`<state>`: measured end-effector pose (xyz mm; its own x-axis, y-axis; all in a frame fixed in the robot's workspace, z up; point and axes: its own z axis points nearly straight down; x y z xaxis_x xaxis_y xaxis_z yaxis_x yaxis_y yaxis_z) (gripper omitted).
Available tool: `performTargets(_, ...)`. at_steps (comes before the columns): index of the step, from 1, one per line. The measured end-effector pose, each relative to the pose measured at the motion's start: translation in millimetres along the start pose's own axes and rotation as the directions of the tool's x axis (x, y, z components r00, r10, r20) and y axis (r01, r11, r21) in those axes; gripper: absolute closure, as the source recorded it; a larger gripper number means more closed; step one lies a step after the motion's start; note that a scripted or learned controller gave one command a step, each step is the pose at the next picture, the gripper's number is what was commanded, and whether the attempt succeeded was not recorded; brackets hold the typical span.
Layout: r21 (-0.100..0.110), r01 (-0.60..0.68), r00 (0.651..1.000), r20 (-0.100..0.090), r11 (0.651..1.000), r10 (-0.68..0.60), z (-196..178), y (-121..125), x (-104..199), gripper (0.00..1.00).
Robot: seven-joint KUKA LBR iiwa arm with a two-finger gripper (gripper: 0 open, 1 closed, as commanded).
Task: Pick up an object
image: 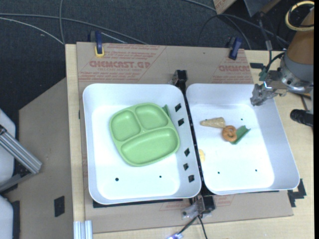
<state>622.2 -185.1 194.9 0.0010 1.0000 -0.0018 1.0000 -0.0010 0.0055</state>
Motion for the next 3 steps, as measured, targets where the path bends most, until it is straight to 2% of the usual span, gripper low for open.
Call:
performTargets(1, -0.003, 0.003, 1.000, 0.001, 1.000, -0.003, -65, 4, 3, 1.00)
performTargets(2, 0.007, 0.007, 1.000, -0.004, 1.000, -0.007, -55, 11, 66, 1.00)
performTargets(3, 0.007, 0.007, 1.000, -0.004, 1.000, -0.007, -45, 25, 121, 1.00)
